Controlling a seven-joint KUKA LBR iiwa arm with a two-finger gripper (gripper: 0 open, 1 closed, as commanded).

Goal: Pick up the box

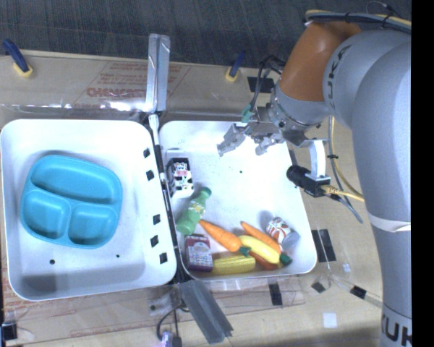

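Maroon box (197, 253) wedged between bottle (192, 212), carrot (220, 236), corn (233, 265) — fingers (228, 142) spread, empty.

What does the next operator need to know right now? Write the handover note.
Gripper: fingers spread, nothing between them, hovering over the upper part of the right bin.
Box: small dark red carton lying at the right bin's lower left corner, next to the green bottle, a carrot and the corn cob. A small black and white carton lies by the left wall.
Left bin: holds the blue divided tray.
Done: nothing picked yet.
Left: move down to the box, grasp, lift.
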